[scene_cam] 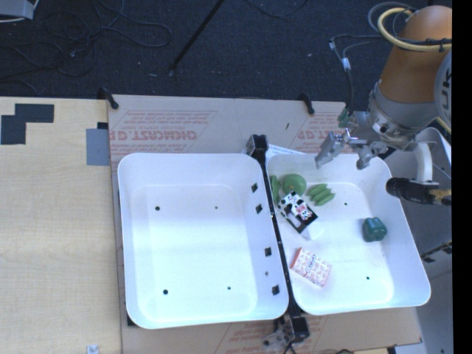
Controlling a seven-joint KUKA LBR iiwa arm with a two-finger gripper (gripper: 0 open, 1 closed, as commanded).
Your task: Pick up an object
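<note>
Gripper (pixel 345 153) open, fingers spread, nothing between them; positioned over far rim of right bin (pixel 413 290). Left bin (pixel 129 271): well to left of gripper, adjoining right bin along central divider. Green round object (pixel 294 184): below-left of gripper, near divider. Black-and-white patterned object (pixel 298 212): further below-left, just beside green round object. Red-and-white packet (pixel 311 267): well below gripper, slightly left. Green pod-shaped item (pixel 320 193): just below gripper, possibly two pieces; view too coarse to confirm. Dark green block (pixel 374 229): below-right of gripper, apart from other items.
</note>
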